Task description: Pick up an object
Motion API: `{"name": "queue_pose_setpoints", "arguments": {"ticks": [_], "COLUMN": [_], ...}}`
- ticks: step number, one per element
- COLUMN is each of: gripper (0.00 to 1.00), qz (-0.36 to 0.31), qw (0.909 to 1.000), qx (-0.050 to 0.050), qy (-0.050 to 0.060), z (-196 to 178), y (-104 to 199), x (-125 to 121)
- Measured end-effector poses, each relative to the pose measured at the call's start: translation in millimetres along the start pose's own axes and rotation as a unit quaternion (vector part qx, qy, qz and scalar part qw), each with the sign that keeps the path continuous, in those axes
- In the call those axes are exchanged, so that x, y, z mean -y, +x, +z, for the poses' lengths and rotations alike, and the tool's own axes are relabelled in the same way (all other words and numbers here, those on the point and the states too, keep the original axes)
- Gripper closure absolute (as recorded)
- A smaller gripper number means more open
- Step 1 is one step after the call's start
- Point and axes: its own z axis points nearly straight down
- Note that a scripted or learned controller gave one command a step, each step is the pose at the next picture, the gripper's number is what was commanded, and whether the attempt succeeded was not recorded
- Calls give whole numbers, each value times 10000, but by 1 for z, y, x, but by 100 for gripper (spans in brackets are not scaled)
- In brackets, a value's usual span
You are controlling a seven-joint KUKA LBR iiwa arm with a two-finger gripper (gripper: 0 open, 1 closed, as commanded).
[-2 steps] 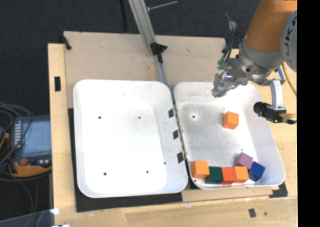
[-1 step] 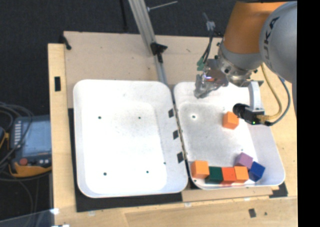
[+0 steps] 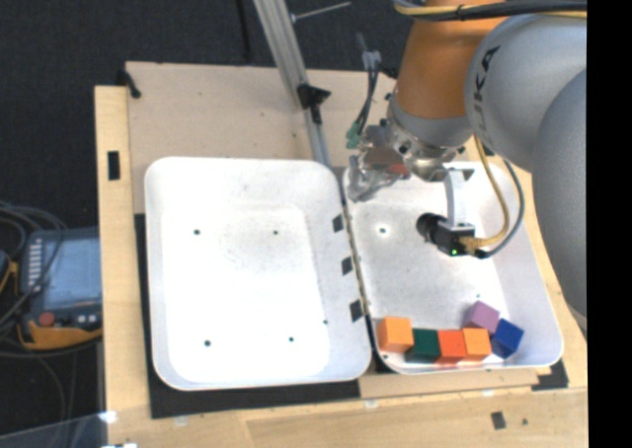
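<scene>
i see the gripper (image 3: 367, 178) over the right bin's (image 3: 415, 283) far left corner; i cannot tell its jaw state. blocks (image 3: 449, 339) line the near edge.

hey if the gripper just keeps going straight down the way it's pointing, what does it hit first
Most likely the bare white floor of the right bin, near its upper left corner beside the divide between the bins. The gripper hangs there, well away from the coloured blocks along the bin's near edge. Depth is hard to judge from this slanted view.

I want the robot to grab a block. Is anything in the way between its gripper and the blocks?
No. In the camera view, only bare white bin floor lies between the gripper and the row of blocks.
</scene>
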Motion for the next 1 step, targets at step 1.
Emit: {"name": "queue_pose_setpoints", "arguments": {"ticks": [1], "gripper": [100], "qz": [-4], "qw": [10000], "qx": [-2], "qy": [9], "z": [15], "y": [56], "x": [2]}}
